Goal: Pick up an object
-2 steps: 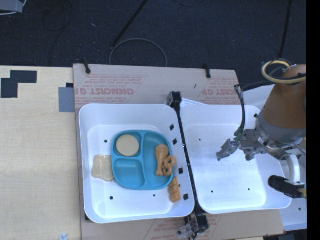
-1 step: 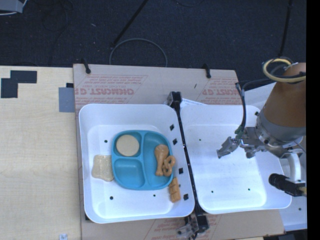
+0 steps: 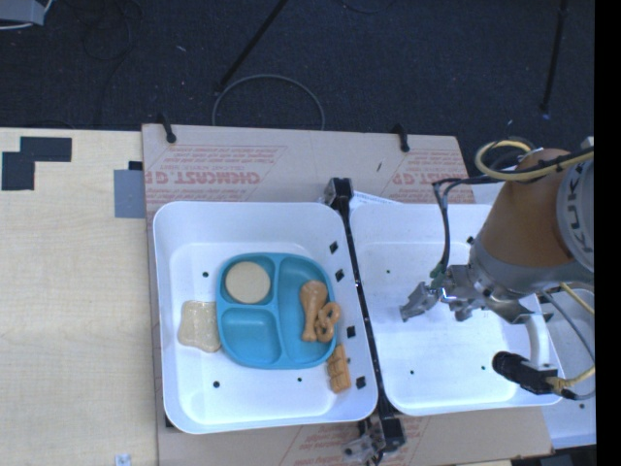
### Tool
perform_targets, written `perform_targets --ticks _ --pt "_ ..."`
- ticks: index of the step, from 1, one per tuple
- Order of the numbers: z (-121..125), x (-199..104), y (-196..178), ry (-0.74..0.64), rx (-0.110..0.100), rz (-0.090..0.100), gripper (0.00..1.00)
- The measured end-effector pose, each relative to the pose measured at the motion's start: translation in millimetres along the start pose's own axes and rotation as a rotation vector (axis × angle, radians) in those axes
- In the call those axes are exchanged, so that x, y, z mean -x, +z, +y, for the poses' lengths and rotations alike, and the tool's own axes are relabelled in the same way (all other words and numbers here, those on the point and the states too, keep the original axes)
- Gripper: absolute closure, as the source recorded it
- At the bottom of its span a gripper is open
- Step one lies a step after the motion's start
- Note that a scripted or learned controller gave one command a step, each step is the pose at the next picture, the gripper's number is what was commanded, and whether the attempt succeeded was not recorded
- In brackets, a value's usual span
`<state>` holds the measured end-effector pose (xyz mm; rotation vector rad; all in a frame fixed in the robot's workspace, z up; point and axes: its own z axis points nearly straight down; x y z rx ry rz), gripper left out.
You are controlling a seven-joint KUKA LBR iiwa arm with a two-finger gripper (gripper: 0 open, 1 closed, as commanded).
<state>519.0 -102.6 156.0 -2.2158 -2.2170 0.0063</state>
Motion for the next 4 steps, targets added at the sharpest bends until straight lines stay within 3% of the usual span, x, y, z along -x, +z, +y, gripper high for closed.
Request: perform_targets --ticks 1,2,3,4 --pt "2 -7 47 0.003 -0.001 0.000 0.00" --pt "2 -8 70 0.002 0.003 -0.001 0.00" --pt "2 -7 58 0.009 0.004 -0.001 1.00" --pt "4 -3 -5 0.002 0.010 -0.002 1.00"
